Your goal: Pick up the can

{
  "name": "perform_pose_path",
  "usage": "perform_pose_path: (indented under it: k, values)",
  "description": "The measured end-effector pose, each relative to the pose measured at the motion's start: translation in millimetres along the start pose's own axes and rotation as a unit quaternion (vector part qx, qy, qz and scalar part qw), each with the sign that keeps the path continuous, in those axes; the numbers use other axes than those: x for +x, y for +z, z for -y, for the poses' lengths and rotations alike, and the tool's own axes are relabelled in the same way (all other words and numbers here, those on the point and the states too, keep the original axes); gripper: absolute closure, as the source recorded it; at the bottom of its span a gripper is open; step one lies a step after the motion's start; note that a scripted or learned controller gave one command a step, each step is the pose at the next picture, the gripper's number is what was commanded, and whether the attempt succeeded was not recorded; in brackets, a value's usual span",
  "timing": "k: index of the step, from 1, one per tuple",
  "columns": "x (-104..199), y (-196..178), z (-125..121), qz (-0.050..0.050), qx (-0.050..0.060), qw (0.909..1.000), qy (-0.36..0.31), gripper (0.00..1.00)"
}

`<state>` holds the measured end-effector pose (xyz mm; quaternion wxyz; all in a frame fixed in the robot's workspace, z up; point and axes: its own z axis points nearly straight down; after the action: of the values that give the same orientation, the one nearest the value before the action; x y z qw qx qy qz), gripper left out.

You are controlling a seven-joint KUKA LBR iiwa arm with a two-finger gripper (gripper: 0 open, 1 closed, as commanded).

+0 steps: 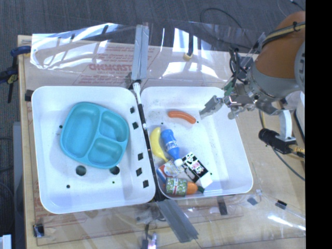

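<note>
White plastic forms the left bin (44, 139), which sits on the counter (57, 48) and holds a light blue divided plate (94, 134) a little left of its middle; the plate has one long compartment on its left and two smaller ones on its right. Small dark marks dot the bin floor at about 6 o'clock from the plate. Just beside it, sharing a middle wall set with black clips, lies the right bin (233, 154). Near that bin's 12 o'clock an orange sausage-shaped toy (182, 116) lies flat and apart from the rest. Toward 8 o'clock a yellow banana (156, 144) lies along the dividing wall, touching a blue bottle (170, 147) with a white cap that lies tilted beside it. At 6 o'clock the pile tightens: the can (177, 186), green-labelled, lies on its side against the bin's near corner, with a small orange piece (192, 189) at its 3 o'clock and a black-and-white patterned box (196, 169) at its 1 o'clock. At the bin's 2 o'clock the tool (213, 106) hangs over the far right rim, well apart from the can, with nothing between its fingers; whether they are parted or closed cannot be told. Behind it rises the grey arm with its orange band (282, 43).
</note>
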<state>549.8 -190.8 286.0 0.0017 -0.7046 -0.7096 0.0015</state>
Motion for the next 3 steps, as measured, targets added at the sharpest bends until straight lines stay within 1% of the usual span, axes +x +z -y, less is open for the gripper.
perform_pose_path:
  k: [1,2,3]
  values:
    - [-4.9,142.7,32.6,0.000,0.000,0.9961,-0.089,0.00]
    - [42.2,190.2,19.4,0.003,-0.004,0.9969,-0.078,0.00]
    - [-19.2,95.8,-6.9,0.001,-0.002,0.9943,-0.107,0.00]
